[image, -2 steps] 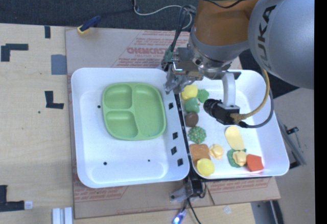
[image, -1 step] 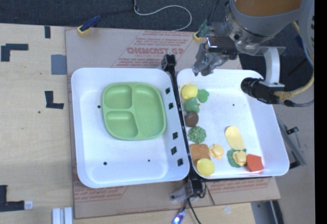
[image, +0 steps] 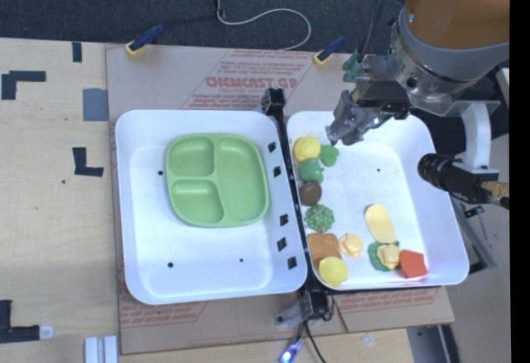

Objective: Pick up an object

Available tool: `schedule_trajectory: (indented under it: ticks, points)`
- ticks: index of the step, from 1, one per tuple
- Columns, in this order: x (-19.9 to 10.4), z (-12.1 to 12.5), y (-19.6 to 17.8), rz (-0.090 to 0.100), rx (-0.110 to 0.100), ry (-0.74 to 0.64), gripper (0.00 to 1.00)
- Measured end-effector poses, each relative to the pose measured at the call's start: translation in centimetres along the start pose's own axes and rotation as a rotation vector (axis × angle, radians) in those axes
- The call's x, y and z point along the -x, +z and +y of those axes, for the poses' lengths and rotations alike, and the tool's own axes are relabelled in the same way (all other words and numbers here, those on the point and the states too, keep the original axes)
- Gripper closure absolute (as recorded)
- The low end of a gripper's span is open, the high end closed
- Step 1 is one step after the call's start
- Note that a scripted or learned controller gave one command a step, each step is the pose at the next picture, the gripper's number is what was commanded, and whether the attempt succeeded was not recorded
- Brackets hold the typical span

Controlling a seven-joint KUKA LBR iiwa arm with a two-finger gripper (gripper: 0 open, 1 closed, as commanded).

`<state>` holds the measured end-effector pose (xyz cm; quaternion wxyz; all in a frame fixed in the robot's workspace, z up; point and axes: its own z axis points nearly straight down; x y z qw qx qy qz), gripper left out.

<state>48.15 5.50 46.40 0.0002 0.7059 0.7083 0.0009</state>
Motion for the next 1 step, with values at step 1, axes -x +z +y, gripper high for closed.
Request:
schedule_trajectory:
  ticks: [1]
  points:
    - [-2.66, 0.21, 1.11, -0.001, -0.004, 0.001, 1.00]
